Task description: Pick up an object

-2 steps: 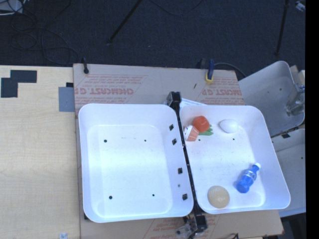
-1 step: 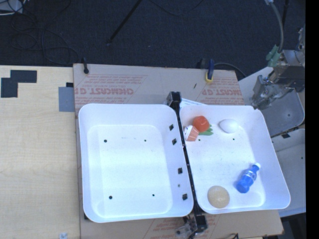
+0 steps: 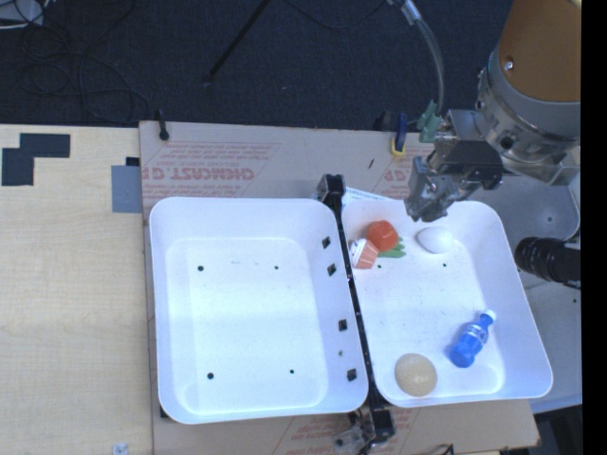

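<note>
Arm: the grey arm [image 3: 531,102] with its orange band comes in from 2 o'clock and hangs over the far rim of the right bin.
Gripper: the gripper [image 3: 429,209] points down at the 12 o'clock edge of the right bin [image 3: 517,282], just above the white egg-shaped object; nothing can be seen between its fingers, and whether they are spread or closed I cannot tell.
White egg-shaped object: the white egg-shaped object [image 3: 435,240] lies at 12 o'clock in the right bin, just beside the far wall, directly under the gripper.
Orange-red toy: the orange-red toy [image 3: 382,236] with a green part sits at 10 o'clock in that bin, touching a small striped piece [image 3: 362,252] close to the divider [image 3: 343,282].
Blue bottle: the blue bottle [image 3: 470,339] lies tilted at 4 o'clock, near the right wall.
Tan ball: the tan ball [image 3: 415,373] rests at 6 o'clock, close to the near rim.
Open room: the middle of the right bin is bare floor between the objects.
Left bin: the left bin [image 3: 171,301] shows only white floor and walls.
Bench: cardboard [image 3: 218,164] lies under both bins at 12 o'clock.
</note>
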Robot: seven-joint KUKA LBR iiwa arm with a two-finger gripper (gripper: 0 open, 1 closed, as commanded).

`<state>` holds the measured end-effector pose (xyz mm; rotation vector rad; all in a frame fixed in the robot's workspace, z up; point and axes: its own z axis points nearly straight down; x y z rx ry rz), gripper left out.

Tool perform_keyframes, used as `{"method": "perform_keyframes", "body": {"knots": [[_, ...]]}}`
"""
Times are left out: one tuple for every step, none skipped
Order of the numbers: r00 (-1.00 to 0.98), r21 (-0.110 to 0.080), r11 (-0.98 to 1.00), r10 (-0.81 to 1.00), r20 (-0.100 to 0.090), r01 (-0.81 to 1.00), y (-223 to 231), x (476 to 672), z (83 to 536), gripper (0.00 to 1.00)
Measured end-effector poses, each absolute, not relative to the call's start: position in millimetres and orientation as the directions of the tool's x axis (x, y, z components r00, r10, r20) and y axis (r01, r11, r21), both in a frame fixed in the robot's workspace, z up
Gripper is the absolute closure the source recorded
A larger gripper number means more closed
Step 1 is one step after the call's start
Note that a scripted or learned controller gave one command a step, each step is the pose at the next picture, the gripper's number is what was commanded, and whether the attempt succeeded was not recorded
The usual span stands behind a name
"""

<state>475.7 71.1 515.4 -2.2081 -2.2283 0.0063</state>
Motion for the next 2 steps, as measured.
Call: {"method": "perform_keyframes", "body": {"knots": [[-0.001,-0.019,0.001,1.000,-0.004,1.000,86,474.4,380,1.00],[0.001,0.010,-0.001,1.000,0.001,1.000,65,476.2,506,1.00]]}}
